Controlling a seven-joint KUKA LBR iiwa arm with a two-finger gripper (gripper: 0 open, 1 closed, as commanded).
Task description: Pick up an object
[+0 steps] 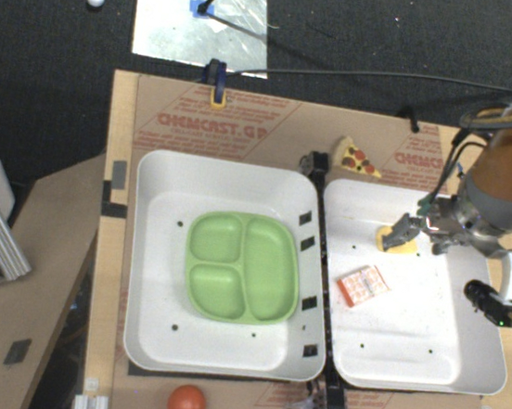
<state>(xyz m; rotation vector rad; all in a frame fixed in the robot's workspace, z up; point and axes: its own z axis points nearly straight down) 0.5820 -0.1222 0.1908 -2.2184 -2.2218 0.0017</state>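
In the right bin [459, 366] lie a yellow object [401, 245] near the back and a small red-and-white packet [361, 285] towards the middle. My gripper [409, 230] hangs at the end of the grey arm with the orange band, right over the yellow object and partly covering it. A green divided tray [241, 265] lies in the left bin [154, 232].
A pizza-slice toy [357, 158] lies on the cardboard behind the bins. A red ball [187, 404] rests in front of the left bin. A black-tipped white part [496, 301] of the arm hangs over the right bin's right side. Cables run above the bench.
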